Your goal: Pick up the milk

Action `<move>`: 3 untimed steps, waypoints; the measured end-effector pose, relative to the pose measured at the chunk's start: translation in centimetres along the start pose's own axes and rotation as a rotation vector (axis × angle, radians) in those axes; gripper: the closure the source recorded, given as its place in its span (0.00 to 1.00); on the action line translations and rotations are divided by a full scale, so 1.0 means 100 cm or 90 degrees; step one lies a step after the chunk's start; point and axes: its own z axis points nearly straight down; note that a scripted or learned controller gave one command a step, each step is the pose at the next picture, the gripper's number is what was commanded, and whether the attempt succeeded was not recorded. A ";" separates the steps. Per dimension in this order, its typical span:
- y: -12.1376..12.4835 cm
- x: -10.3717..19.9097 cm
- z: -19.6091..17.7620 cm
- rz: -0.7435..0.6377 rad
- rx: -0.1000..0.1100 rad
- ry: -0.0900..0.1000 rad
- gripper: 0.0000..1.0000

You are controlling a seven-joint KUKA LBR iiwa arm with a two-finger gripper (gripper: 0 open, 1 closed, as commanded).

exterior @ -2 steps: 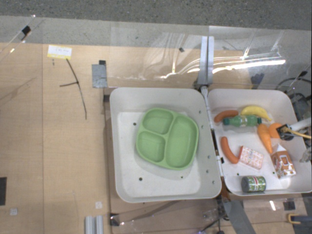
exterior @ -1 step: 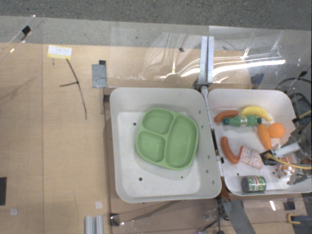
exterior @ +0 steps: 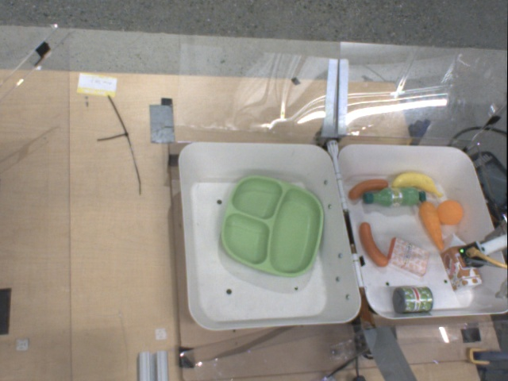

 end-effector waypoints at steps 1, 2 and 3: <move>0.001 0.001 -0.011 -0.002 0.000 0.001 1.00; 0.001 0.001 -0.088 -0.378 -0.003 0.002 1.00; 0.002 0.002 -0.099 -0.378 -0.005 0.003 1.00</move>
